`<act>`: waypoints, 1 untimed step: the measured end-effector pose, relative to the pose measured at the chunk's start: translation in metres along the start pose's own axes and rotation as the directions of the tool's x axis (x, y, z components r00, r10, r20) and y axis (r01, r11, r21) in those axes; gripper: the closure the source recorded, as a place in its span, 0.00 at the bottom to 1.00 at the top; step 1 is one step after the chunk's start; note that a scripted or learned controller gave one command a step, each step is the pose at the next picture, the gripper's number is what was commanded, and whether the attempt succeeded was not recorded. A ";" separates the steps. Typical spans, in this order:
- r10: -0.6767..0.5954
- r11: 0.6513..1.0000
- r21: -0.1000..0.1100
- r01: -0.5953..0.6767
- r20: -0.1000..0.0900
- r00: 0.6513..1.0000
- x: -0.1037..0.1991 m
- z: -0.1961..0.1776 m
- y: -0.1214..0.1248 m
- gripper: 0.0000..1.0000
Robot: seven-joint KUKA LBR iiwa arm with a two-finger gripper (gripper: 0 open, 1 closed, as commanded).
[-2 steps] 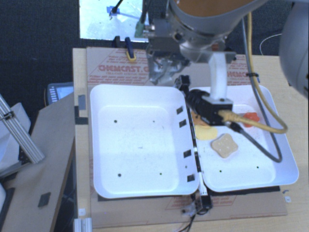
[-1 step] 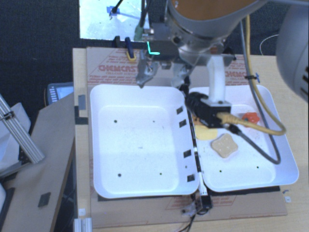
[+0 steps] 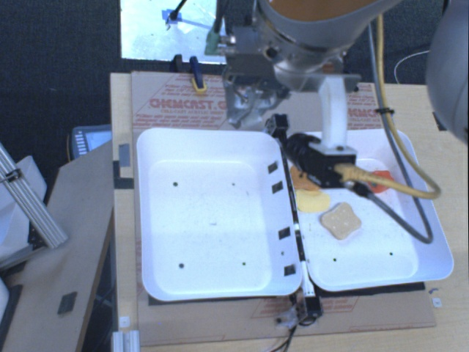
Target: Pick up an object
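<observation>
1. Landmark: the right bin (image 3: 414, 270), the white tray to which you refer every place below.
2. Tan piece (image 3: 341, 221): a flat, square-ish object with rounded corners. You find it on the floor of the right bin, in its left half and nearer the front rim than the other objects.
3. Yellow piece (image 3: 314, 201): it lies in the right bin just behind and to the left of the tan piece, close to the bin's left wall.
4. Orange-red piece (image 3: 378, 177): it sits further back in the right bin, partly covered by the yellow cable (image 3: 399, 160) that crosses over the bin.
5. Left bin (image 3: 212, 218): it adjoins the right bin's left wall, with black clips (image 3: 281, 189) along the shared edge.
6. Arm (image 3: 322, 13): grey, it hangs above the back rim of the right bin.
7. Gripper (image 3: 248, 112): you see it beyond the right bin's back left corner, over the printed cardboard sheet (image 3: 176, 103). Shadow and clutter mask it, so you cannot tell whether it is apart or together; you see no object in it.
</observation>
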State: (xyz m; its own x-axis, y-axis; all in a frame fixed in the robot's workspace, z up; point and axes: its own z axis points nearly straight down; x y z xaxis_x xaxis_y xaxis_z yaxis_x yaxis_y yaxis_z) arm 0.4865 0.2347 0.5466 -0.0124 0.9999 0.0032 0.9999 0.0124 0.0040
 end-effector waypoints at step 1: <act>-0.002 1.000 0.001 0.002 0.001 1.000 0.000 0.001 0.000 0.00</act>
State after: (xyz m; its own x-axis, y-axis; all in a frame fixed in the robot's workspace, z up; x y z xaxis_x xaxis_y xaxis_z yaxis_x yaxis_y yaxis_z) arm 0.4864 0.2347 0.5460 -0.0148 0.9999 0.0027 0.9999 0.0148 0.0027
